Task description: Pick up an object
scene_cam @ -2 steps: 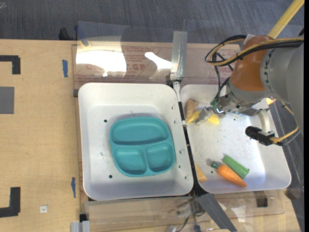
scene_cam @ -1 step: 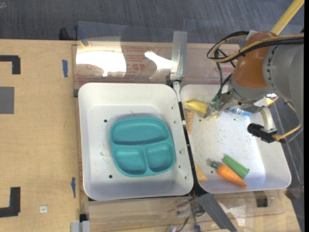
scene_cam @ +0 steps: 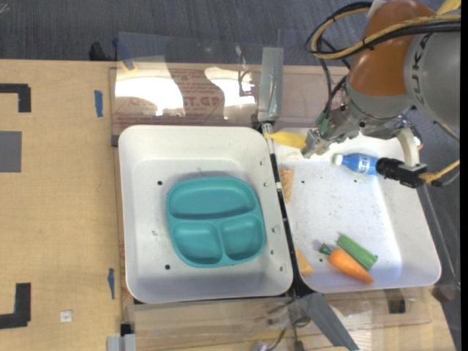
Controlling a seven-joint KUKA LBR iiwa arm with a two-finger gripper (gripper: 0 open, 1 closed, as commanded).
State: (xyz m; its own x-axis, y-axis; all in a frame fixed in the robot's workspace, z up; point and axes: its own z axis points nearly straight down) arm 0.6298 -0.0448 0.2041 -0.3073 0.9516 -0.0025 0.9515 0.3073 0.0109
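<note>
The gripper (scene_cam: 316, 142), its grasp state not discernible, is seen just beside the bottle (scene_cam: 358, 164), whose long axis runs toward four o'clock.

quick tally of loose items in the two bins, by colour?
Teal: 1, the divided plate in the left bin
Yellow: 1, the yellow item at the right bin's top-left corner
Blue: 1, the bottle
Green: 1, the green block
Orange: 1, the carrot
Total: 5
</note>
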